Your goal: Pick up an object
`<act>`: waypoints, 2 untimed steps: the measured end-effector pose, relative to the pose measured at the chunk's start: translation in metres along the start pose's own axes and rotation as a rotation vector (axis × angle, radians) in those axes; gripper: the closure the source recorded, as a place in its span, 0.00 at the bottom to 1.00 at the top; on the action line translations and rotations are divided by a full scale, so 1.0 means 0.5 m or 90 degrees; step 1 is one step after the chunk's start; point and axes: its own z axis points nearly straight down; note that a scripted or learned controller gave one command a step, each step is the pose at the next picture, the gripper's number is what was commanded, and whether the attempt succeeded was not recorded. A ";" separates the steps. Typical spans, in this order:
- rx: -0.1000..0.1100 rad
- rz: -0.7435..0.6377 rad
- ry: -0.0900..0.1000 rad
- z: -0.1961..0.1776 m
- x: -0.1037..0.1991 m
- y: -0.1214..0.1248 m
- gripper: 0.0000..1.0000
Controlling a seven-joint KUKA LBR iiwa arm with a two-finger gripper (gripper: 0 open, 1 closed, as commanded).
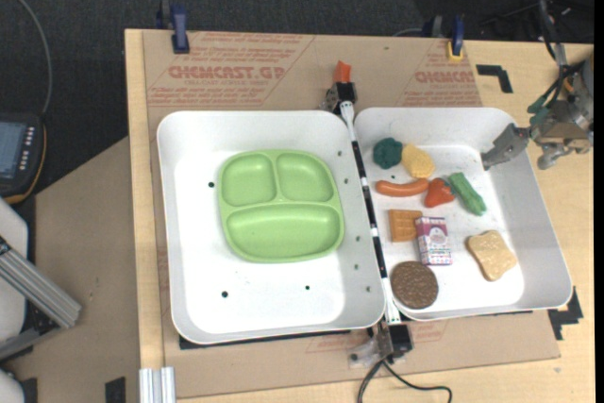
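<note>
While the grey two-finger gripper [525, 144] hangs over the upper right rim of the right shallow white plastic bin [538, 231], its fingers are spread apart with nothing between them; one finger tip sits at the bin wall, the other is close to the wrist body.

Largest first. Left shallow white plastic bin [189, 250], glossy, rounded corners, holds a light green three-compartment plastic plate [280, 205], smooth, rounded-square outline, two small wells on top and one long well below. The bins touch along a black centre seam and rest on a brown cardboard sheet with red print [236, 71].

All candidate objects for picking lie in the right bin, clustered on its left half:
- dark brown round cookie-like disc [414, 284], grainy surface, near the lower left corner
- tan toast-shaped slice [492, 254], rough-looking, right of the disc
- small pink and white printed carton [434, 241], boxy, tilted slightly
- orange square cracker-like piece [403, 225], flat, touching the carton's left side
- orange-red sausage-shaped piece [401, 188], smooth, lying horizontal
- green elongated vegetable-like piece [467, 192], ridged, slanted
- dark teal lumpy rounded piece [387, 152], nearest the top
- yellow rounded piece [418, 162], just beside the teal one
- small red wedge-like piece [439, 193], between sausage and green piece, touching both as far as visible.

Gripper is well apart from every item.
</note>
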 end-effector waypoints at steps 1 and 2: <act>0.006 -0.001 0.002 0.198 0.036 0.062 0.00; -0.003 0.000 -0.002 0.370 0.024 0.090 0.00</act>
